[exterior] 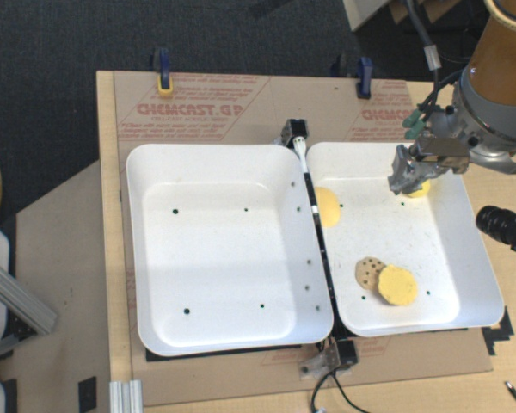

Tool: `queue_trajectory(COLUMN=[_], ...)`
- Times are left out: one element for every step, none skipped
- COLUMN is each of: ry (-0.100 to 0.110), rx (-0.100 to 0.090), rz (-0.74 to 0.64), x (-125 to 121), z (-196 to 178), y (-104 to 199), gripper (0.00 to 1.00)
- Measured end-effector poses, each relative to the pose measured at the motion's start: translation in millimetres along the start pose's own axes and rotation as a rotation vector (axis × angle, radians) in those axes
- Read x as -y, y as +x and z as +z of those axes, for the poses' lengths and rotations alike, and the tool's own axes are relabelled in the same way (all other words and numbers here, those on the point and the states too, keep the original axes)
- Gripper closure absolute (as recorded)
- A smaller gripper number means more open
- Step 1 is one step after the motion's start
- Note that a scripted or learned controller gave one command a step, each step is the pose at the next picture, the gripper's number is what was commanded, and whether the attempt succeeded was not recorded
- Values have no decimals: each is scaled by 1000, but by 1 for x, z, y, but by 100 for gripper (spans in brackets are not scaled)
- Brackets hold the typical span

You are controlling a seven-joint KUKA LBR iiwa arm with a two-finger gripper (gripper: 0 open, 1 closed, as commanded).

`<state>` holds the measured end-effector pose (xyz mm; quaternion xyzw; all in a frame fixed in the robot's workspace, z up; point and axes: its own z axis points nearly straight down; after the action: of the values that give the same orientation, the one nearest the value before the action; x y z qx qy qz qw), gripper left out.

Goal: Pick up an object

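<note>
The arm [499, 67] reached in from the right, and its gripper [410, 179] hung low over the far part of the right bin [464, 308]. Whether the jaws were wide or narrow could not be told, since the wrist hid them from above. A yellow piece [419, 190] peeked out just beneath and beside the gripper (mostly covered, so its shape was unclear), and nothing showed it to be gripped. Another yellow disc [328, 206] lay by the bin's left wall, near the black divider [312, 222]. Toward the near side, a third yellow disc [398, 286] touched a brown cookie [369, 272]. The left bin [155, 317] sat alongside on the tabletop [112, 231], whose far edge carried two clamps [162, 69].
</note>
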<state>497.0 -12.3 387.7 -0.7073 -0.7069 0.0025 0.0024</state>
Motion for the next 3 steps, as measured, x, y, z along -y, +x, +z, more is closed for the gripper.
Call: queue_trajectory(ry=[-28, -2, 3], rx=[1, -1, 1], rz=[-1, -7, 2], x=[-5, 3, -8], z=[-151, -112, -19], y=[-7, 48, 29], gripper=[100, 100, 100])
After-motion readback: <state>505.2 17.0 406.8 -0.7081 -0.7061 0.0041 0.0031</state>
